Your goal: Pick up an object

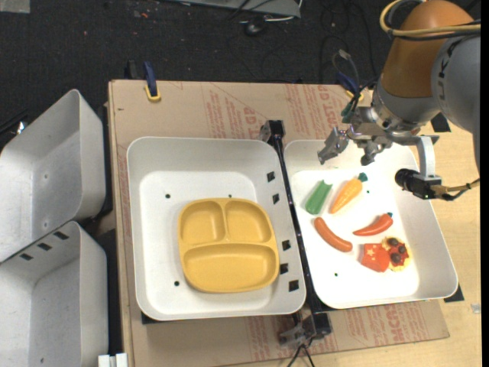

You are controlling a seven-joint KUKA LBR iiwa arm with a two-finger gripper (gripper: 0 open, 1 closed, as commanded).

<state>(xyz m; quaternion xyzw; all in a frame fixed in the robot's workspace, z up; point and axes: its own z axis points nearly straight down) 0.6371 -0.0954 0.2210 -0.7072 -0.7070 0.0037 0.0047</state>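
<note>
A cardboard-topped bench (199,102) over a dark floor strewn with cables, two white bins side by side on it. The landmark here is the yellow divided tray (228,245), sitting alone in the left bin (145,174). Everything worth picking lies to the tray's right, in the right bin (435,281): a green pod (318,196) nearest the tray, an orange carrot (346,194) just beside it, a sausage (333,234) below those, then a red chilli (374,225) and a red-and-dark toy cluster (385,254) furthest from the tray.

The gripper (351,148) hangs above the bin's far rim, fingers spread, nothing between them — released, no grasp yet.

The risk from here, I'd judge: pod and carrot lie so close that a descent between them could nudge both aside, or pinch two at once. The small rounded pieces may also slip out of a shallow pinch.
</note>
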